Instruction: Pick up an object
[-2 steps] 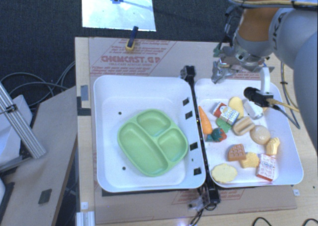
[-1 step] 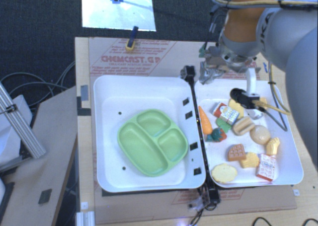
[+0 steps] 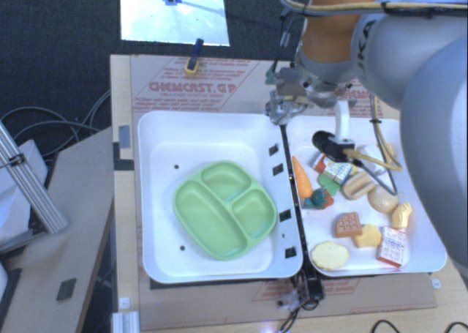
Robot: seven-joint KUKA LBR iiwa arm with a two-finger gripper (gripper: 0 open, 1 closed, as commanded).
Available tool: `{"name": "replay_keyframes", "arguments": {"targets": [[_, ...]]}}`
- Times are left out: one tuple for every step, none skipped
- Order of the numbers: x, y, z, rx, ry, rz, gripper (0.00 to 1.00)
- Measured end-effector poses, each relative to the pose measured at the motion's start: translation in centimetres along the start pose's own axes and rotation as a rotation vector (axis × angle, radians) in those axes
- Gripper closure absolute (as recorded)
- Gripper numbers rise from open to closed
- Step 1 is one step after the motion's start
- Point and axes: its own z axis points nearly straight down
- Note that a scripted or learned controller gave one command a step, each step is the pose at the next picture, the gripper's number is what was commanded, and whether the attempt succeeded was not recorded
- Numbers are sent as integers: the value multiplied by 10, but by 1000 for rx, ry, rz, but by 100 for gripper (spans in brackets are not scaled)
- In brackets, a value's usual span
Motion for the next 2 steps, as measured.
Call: {"name": "replay_keyframes", "arguments": {"targets": [[26,-12,17,2,-2,3,100],[9,-11,10,0,-2,10,100]]}}
